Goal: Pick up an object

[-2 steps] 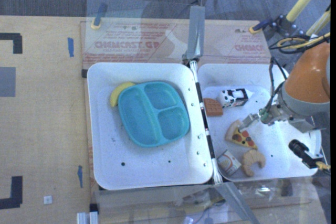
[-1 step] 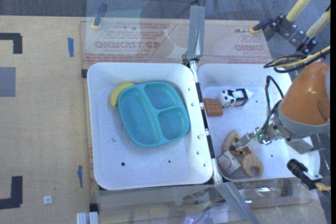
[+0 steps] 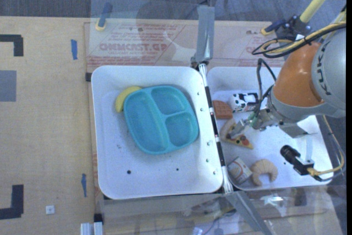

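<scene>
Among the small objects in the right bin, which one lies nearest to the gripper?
The pizza slice toy. It lies just left of the gripper, while the croissant sits lower in the right bin and the black-and-white cow toy higher.

One fixed camera sits above the table (image 3: 44,118), looking down at a slant on both white bins (image 3: 104,173), with the arm (image 3: 308,77) entering from the right.
</scene>
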{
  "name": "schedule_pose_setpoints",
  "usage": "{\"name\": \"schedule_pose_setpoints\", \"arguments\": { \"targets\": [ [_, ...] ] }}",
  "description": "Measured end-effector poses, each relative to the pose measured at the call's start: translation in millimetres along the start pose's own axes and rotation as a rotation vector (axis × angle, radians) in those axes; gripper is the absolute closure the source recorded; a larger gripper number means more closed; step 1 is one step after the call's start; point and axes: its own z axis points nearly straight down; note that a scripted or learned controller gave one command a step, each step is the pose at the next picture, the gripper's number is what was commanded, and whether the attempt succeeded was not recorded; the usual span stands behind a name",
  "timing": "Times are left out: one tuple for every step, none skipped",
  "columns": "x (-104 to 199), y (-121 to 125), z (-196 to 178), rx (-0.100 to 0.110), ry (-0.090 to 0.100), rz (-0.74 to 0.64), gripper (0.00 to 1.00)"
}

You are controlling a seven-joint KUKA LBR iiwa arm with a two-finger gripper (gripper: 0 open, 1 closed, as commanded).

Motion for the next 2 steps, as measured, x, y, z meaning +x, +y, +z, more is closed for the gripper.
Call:
{"name": "schedule_pose_setpoints", "arguments": {
  "targets": [
    [6.3, -50.2, -0.8, -0.006, 0.006, -0.033, 0.0],
    [9.4, -53.5, -2.0, -0.013, -0.006, -0.176, 0.0]
  ]
}}
